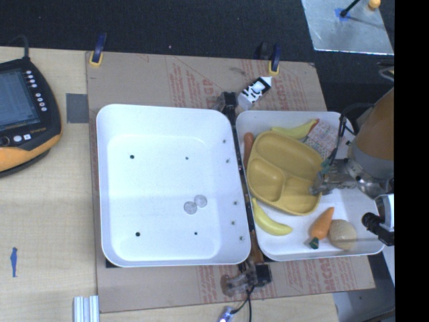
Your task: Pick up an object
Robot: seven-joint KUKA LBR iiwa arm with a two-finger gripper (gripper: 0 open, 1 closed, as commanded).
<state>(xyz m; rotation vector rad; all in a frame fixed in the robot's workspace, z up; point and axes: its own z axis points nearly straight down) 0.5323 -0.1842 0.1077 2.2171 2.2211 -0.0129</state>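
Observation:
The right bin (298, 252) holds a yellow divided plate (285, 173), a banana (271, 223) at its front left and a second banana (296, 129) behind it. An orange carrot (322, 223) and a beige round object (343, 234) lie at the bin's front right. A reddish sausage (249, 145) lies along the bin's left wall. A patterned packet (326, 137) sits at the back right. My gripper (324, 181) reaches in from the right, low over the plate's right rim, close to it or touching it.
The left bin (127, 247) holds two small grey discs (196, 204). A teach pendant (27, 116) lies on the bench at the far left. A black-and-white tag (255, 90) and clamps sit behind the bins. Cables run at the front, between the bins.

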